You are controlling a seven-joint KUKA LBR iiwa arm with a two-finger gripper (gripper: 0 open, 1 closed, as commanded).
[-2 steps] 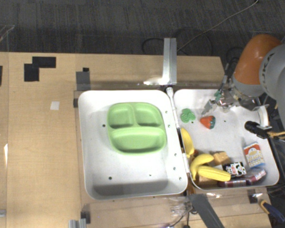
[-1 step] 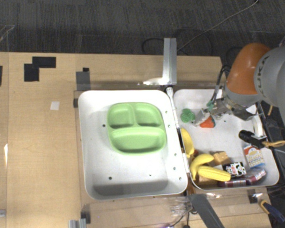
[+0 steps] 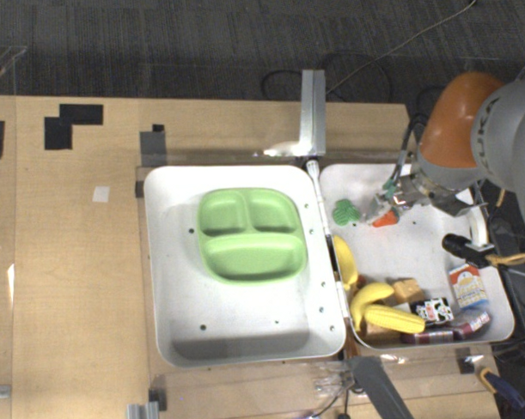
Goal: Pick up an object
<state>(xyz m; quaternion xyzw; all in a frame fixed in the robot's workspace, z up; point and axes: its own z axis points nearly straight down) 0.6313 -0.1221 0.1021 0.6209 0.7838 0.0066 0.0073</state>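
Yellow bananas (image 3: 391,317) lie heaped at the near end of the right bin (image 3: 402,253), touching a tan block (image 3: 409,289) and a small black-and-white carton (image 3: 434,310); a dark reddish packet (image 3: 463,328) lies along the near wall, and a white, orange and blue carton (image 3: 465,287) is propped against the right wall; this clutter is packed close, so it looks awkward to grasp cleanly; a third yellow piece (image 3: 344,263) lies along the divider between the bins; further back the right bin floor is mostly bare, with a green broccoli-like toy (image 3: 347,212) and, near it, a small orange piece (image 3: 383,219), each lying free with room around it; the gripper (image 3: 398,195) is down low at the far end of this bin, just beside the orange piece and above it in the view, probably because that loose, isolated object is the easiest one to pick; whether the gripper is open or closed cannot be told, and nothing is visibly held; the arm (image 3: 462,124), grey with an orange band, reaches in from the right; the left bin (image 3: 189,331) holds a green divided plate (image 3: 250,233) lying flat at its centre, well apart from the gripper; no object has been lifted yet.
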